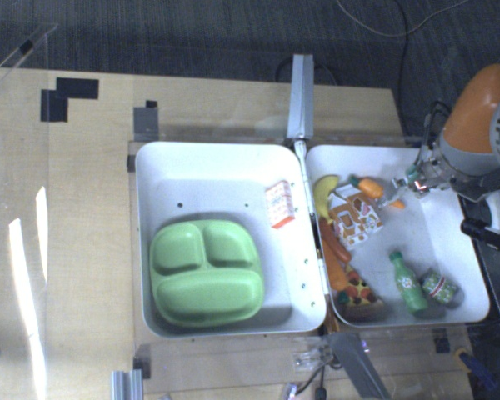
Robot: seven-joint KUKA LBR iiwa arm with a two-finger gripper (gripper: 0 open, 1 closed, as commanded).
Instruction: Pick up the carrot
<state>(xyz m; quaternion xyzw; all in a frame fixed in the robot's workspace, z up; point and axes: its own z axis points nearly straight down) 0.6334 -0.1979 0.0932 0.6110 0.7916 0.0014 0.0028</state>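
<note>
1. You're looking at a robotics lab test bench, not a home or kitchen: a pale wooden benchtop (75, 223) on dark grey carpet flooring (192, 15).
2. Two shallow white plastic bins (225, 161) are fixed side by side with a grey metal bracket strip (301, 98) between them.
3. Black tape marker squares (67, 97) are stuck on the benchtop, upper left.
4. A thin loose cable (400, 23) loops over the carpet behind the bench.
5. The grey industrial arm with an orange band (479, 115) reaches in from the right.
6. Contents are toy props: a green plastic divided tray (207, 269), a small green toy bottle (407, 282), a printed toy carton (354, 215).
</note>
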